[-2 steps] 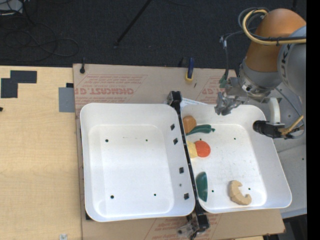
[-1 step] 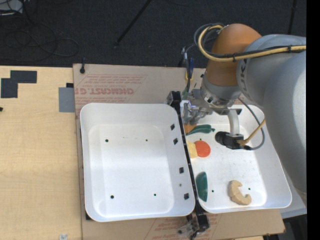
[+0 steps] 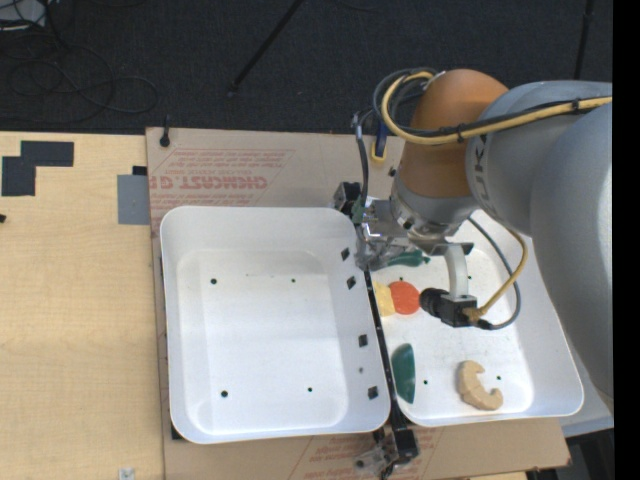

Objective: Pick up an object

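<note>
Right now the hand [image 3: 385,253] hangs low at the back of the right bin [image 3: 540,368], beside the wall between the two bins; how it stands, I cannot tell. Four small toys lie there: one orange ball [image 3: 403,297], one yellow block [image 3: 384,302], one green piece [image 3: 403,370], one tan curved piece [image 3: 479,385]. They look light and hard. Pinch the ball at its middle.
</note>
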You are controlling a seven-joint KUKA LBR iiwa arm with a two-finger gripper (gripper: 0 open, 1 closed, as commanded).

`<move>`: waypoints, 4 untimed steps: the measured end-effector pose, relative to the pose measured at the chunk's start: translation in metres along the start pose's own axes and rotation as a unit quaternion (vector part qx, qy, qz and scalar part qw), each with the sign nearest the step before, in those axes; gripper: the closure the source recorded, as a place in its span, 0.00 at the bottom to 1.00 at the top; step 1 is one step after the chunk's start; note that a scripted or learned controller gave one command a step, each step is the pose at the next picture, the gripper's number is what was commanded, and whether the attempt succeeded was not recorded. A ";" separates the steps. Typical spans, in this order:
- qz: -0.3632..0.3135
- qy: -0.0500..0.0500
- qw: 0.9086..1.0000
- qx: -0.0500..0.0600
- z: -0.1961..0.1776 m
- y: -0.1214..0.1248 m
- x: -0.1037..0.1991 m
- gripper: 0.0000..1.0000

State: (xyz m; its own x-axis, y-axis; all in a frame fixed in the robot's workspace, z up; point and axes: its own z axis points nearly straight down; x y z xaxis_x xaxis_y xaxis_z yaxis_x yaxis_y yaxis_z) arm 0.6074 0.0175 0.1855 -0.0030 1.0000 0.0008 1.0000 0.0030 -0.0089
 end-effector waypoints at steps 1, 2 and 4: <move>0.001 -0.001 1.000 -0.001 0.000 0.002 -0.001 0.00; 0.002 -0.001 1.000 0.000 0.000 -0.027 -0.011 0.00; -0.004 0.001 1.000 -0.004 -0.171 -0.079 0.165 0.00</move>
State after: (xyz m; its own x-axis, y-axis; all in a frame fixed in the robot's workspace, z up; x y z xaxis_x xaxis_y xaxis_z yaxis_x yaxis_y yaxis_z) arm 0.5291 0.1821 0.3570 -0.0114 0.9999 0.0021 0.9999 0.0114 0.0000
